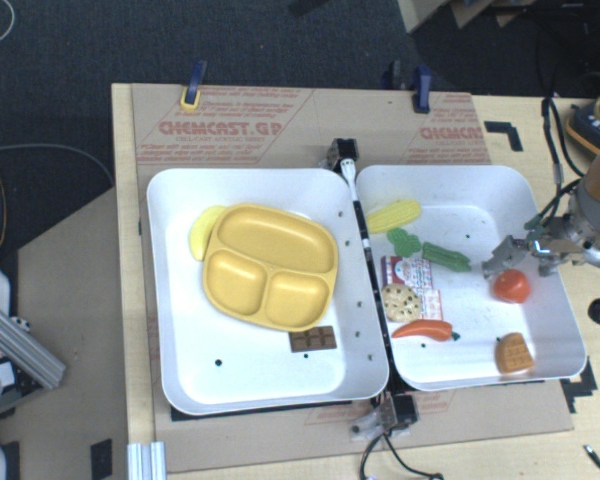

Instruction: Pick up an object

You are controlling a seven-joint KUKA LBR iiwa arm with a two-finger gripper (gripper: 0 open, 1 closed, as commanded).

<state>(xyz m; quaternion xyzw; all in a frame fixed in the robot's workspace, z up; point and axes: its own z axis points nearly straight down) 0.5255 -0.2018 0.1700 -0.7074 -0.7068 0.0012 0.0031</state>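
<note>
- Two shallow white bins sit side by side on a cardboard-covered bench: left bin (175,268), right bin (480,190).
- Left bin holds a yellow three-compartment plastic tray (270,266); a yellow curved piece (202,230), possibly a toy banana, pokes out from under the tray's far-left edge.
- A small brown chocolate-bar piece (313,340) lies just near of the tray, close to the bin's right wall.
- Right bin, left part: a yellow toy corn cob (394,214) at the far side, a green toy vegetable (430,251) nearer, then a red-and-white printed packet (408,273) with a round cookie (399,299) on it.
- A red toy chilli pepper (421,330) lies near of the cookie.
- A red toy tomato (512,286) sits in the right part of the right bin; a brown toy bread piece (515,353) lies in the near-right corner.
- The grey two-finger gripper (507,256) reaches in from the right, its tip just far-left of the tomato.
- Whether the claw is apart or together I cannot tell; nothing is seen between it.
</note>
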